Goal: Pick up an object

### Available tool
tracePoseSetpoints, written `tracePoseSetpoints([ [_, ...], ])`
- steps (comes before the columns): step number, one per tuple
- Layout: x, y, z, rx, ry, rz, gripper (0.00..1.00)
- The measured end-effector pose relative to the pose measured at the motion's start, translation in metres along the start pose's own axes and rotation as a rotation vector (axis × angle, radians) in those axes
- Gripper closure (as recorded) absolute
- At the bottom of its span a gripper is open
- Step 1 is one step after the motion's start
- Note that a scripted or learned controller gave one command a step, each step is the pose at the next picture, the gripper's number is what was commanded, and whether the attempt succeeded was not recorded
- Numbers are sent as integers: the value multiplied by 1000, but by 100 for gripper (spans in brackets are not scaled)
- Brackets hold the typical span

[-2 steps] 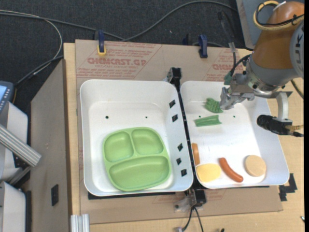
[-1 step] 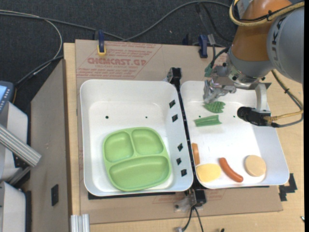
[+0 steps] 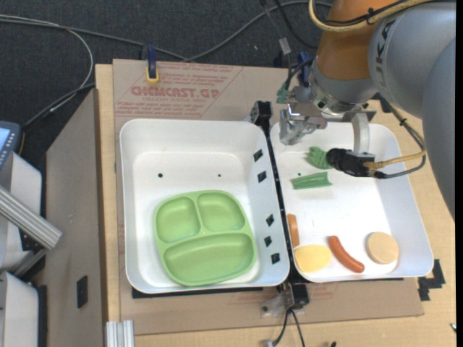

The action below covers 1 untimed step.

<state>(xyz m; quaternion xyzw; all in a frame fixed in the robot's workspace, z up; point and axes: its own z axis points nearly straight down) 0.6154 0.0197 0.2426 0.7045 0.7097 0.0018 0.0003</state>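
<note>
My gripper (image 3: 293, 131) hangs over the far left corner of the right bin (image 3: 405, 215), close to the divider between the bins. Nothing shows in its grasp. Just right of it and nearer the camera lie a green leafy piece (image 3: 317, 157) and a flat green pea pod (image 3: 311, 181). Along the front of that bin sit a yellow slice (image 3: 312, 257), a red-orange sausage (image 3: 346, 254) and a round tan biscuit (image 3: 381, 247). A small orange stick (image 3: 292, 230) lies against the divider.
The left bin (image 3: 137, 194) holds a green divided plate (image 3: 206, 237) in its front half. A black connector with a yellow cable (image 3: 351, 162) from the arm hangs over the right bin beside the leafy piece. Black clips (image 3: 266, 194) line the divider.
</note>
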Motion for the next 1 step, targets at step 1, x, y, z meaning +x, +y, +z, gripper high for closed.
tracePoseSetpoints([
  [1, 52, 14, 15, 2, -1, 1, 100],
])
